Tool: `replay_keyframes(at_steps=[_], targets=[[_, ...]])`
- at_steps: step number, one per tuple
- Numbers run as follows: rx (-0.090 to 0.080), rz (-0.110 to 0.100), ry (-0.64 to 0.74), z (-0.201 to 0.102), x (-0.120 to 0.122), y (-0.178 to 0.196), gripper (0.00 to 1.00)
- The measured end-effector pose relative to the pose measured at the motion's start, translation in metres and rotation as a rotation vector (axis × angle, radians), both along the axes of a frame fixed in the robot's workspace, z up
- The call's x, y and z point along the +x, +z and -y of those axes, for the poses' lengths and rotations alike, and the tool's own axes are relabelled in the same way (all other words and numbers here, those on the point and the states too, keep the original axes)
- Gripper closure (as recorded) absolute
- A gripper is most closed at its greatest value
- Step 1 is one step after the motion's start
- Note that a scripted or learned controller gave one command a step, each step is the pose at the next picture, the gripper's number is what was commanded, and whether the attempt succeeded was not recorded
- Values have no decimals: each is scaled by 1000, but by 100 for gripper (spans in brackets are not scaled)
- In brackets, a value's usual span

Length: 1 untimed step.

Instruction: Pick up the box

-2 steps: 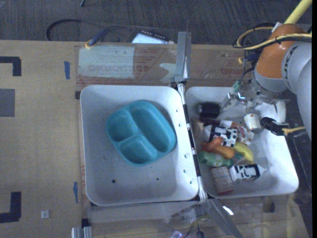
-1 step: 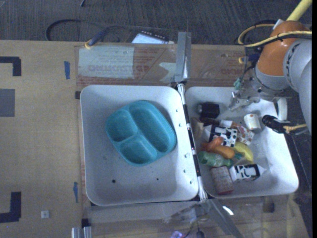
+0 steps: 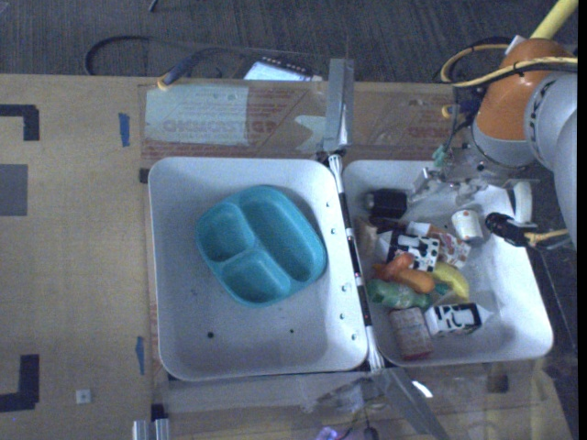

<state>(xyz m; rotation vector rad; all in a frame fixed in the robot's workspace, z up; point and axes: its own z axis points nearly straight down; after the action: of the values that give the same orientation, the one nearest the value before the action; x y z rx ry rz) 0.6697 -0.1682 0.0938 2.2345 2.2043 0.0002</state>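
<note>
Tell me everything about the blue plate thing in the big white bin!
The teal divided plate looks like smooth plastic, rounded at its corners, with three compartments: one long on the left, one big on the upper right, one smaller at the bottom. It lies flat, turned at a slant, in the middle of the left bin. Nothing else touches it, and its compartments hold nothing.

Teal tray [image 3: 261,246], black-and-white box [image 3: 454,318]

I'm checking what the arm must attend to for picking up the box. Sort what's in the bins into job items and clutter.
Job items:
- small reddish box, front of the right bin
- claw, above that bin's back edge

Clutter:
- teal divided plate in the left bin
- black-and-white patterned block
- black-and-white patterned toy
- yellow banana
- orange carrot-like piece
- green piece
</note>
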Motion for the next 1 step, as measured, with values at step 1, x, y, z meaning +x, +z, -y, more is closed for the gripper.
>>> replay_keyframes(at_steps=[1], targets=[[0, 0, 0, 0, 0, 0, 0]])
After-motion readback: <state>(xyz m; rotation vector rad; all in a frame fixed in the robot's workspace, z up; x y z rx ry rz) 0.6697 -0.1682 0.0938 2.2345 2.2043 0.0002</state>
